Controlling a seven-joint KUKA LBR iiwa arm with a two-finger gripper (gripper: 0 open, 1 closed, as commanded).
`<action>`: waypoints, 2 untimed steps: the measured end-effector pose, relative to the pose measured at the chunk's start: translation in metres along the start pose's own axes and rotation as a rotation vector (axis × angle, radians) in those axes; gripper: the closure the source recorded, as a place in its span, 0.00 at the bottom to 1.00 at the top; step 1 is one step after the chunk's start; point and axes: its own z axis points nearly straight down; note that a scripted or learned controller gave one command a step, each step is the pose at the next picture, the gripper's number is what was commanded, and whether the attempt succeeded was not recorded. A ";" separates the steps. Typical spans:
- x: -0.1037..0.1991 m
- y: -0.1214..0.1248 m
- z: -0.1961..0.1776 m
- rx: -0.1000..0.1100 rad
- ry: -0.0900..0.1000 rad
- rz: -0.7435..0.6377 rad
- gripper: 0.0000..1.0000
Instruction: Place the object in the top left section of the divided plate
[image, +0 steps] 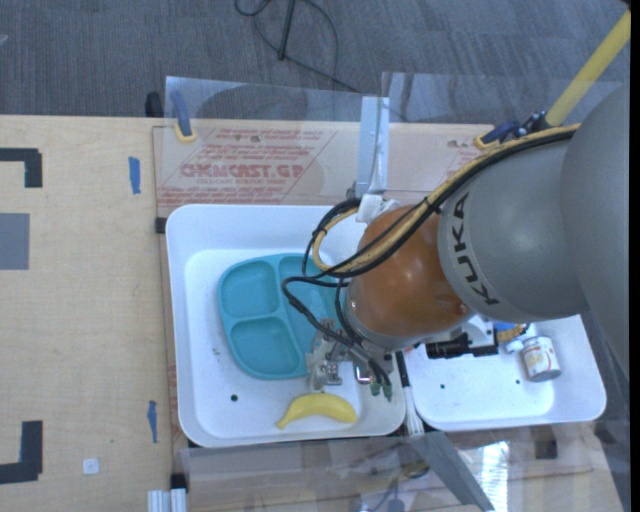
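Lying curved and yellow, banana (318, 409) beside turquoise divided plate (262, 318).

two shallow white bins sit side by side on one table (80, 330): the left bin (195, 400) and the right bin (560, 405). in the left bin there is one turquoise divided plate (255, 320), and the sections that show past the arm number three, the rest being covered. also in the left bin lies one yellow banana (318, 409), just below the plate. the right bin holds one small jar (538, 358) with a pale label and a light lid. there is one grey arm (540, 220) with one orange band (405, 275), and one hand (345, 368) at its end.
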 end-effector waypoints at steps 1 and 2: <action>0.001 -0.008 0.009 0.012 0.003 0.009 0.00; -0.019 -0.032 -0.077 0.022 0.035 0.036 0.00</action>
